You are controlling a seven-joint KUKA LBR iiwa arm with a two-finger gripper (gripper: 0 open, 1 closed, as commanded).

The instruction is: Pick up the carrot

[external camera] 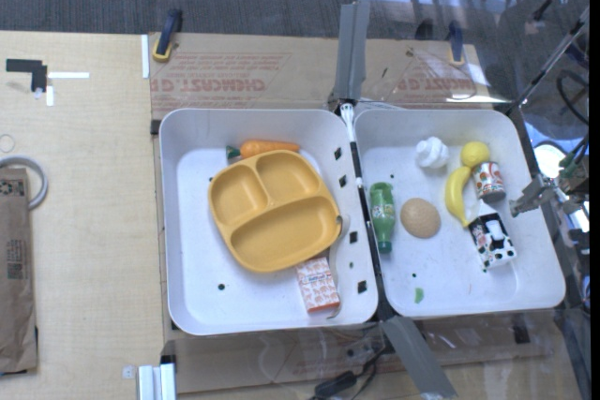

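Nothing is done yet: the carrot (269, 147) lies untouched behind the yellow plate (274, 211), while the pincer (531, 198) waits far right, its state impossible to tell.

A yellow divided plate (275, 220) lies beside what looks like a red carton (319, 286).

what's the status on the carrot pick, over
Gripper at right bin's right edge, nothing seen in it. Carrot in left bin, far side, against the yellow plate's rim. Green bottle between.
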